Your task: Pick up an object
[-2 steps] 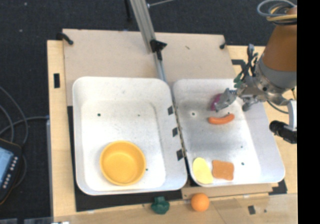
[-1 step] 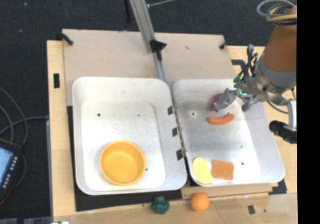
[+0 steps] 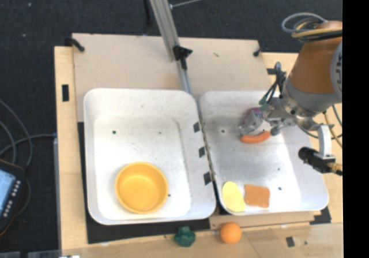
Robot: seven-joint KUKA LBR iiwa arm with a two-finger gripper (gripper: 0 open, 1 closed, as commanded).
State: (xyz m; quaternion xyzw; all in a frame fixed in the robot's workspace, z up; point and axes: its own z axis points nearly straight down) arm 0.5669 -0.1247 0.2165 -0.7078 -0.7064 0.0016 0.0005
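Two shallow white plastic bins (image 3: 101, 107) sat on wood. Left held a round yellow bowl (image 3: 142, 187). Over the right one, the grey two-finger gripper (image 3: 260, 126) touched an orange carrot-shaped toy (image 3: 255, 137); its grasp was unclear.

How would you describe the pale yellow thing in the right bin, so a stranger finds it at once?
Look at the right bin, then at its front left corner, nearest the bowl in the other bin. The yellow piece lies there, touching an orange block. It is paler and rounder than that block.
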